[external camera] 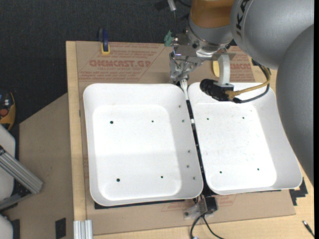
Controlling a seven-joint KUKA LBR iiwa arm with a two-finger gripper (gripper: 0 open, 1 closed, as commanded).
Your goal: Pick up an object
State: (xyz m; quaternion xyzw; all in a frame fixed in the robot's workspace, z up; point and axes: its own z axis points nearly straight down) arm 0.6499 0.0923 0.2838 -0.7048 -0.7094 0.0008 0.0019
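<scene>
Camera view shows the silver metal gripper (180,77) at the back between the shallow white left bin (132,148) and right bin (234,148); spread or pinching, I cannot tell.

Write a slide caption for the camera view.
Arm reaching in from the right, gripper at the far rims where left bin and right bin meet.

Left bin (92,133) and right bin (234,148): smooth white plastic, faintly glossy. Board (124,59) beneath them: matt brown paper facing with red print. Arm (289,24): smooth grey casing with a soft sheen; orange band (212,9) satin. Gripper (183,82): bare bright metal. Backdrop (50,14): dark, coarse, carpet-like cloth. Rail (20,171), lower left: ribbed silvery metal.
</scene>
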